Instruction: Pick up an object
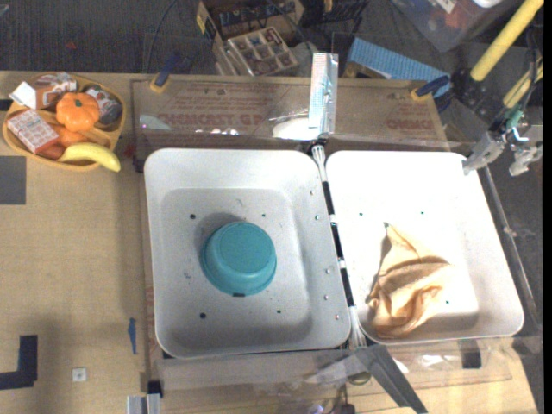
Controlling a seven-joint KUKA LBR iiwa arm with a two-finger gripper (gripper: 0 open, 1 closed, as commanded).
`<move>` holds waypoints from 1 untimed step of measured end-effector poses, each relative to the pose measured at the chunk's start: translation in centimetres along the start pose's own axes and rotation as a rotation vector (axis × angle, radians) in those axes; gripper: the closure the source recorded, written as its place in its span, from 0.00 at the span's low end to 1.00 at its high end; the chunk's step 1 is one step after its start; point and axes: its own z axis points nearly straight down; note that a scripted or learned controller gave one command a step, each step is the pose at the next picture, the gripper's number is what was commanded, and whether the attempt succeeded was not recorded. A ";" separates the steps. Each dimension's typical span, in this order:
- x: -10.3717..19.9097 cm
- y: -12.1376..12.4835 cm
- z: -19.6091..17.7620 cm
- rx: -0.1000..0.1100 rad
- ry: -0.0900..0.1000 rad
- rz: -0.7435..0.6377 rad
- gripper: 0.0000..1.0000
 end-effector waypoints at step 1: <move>4.8 -6.9 13.8 0.000 0.000 -0.118 0.00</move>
